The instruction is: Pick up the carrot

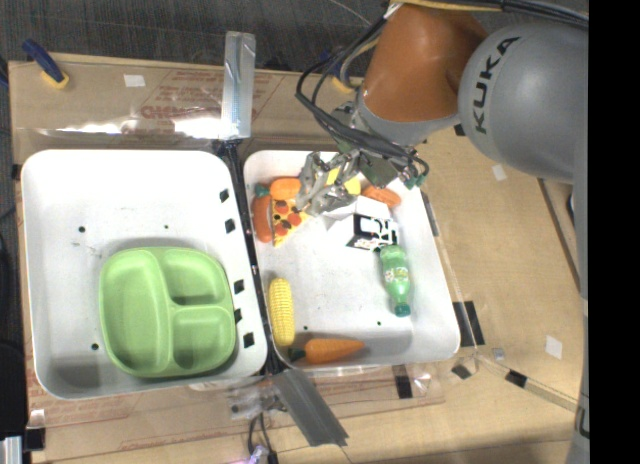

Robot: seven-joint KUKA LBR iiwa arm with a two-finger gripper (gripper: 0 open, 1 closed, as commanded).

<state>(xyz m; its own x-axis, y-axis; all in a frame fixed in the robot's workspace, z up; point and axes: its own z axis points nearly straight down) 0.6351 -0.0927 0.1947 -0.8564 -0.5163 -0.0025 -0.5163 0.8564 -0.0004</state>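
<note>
Here the grey arm [520, 82], with its orange band, reaches in from the right and hangs over the far end of the right bin [330, 267]. The gripper [325, 187] sits low among a cluster of things at that far end. Cables and the wrist crowd around it, so I cannot tell whether the gripper is apart or together, and nothing can be seen held in it.

The carrot [328, 350] is well away from the gripper, at the near end of the right bin. It lies on its side along the near wall with its thin tip pointing right. Just beside its blunt end, a yellow corn cob [282, 310] lies lengthwise against the bin's left wall. A green bottle [396, 277] lies on its side near the right wall, between the carrot and the gripper.

At the far left corner of the same bin, a pizza slice [288, 204] with dark spots rests by a plain orange piece [262, 217], both close to the gripper. A smaller orange piece [381, 195] shows just to the gripper's right.

The left bin [60, 212] holds a green divided plate [165, 312] toward its near end. Both bins stand side by side on the brown counter [500, 282].
</note>
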